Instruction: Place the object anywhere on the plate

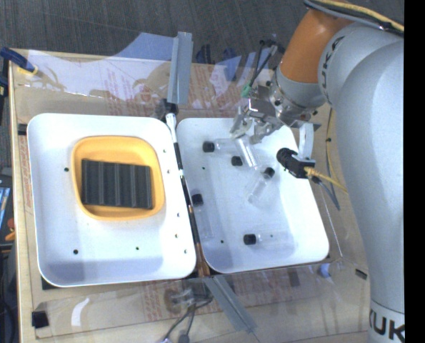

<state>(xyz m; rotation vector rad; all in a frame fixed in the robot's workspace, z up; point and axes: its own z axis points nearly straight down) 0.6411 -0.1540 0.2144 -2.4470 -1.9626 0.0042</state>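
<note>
The left bin on the tabletop holds a yellow plate with a dark ribbed block lying across its middle. The right bin has small black pieces scattered over its floor. Above its upper part hangs the gripper; whether it is released or clenched cannot be told. A black part sticks out beside the wrist.

A robotics lab: a plywood bench carries two white bins clamped by metal rails, with the KUKA arm at right.
</note>
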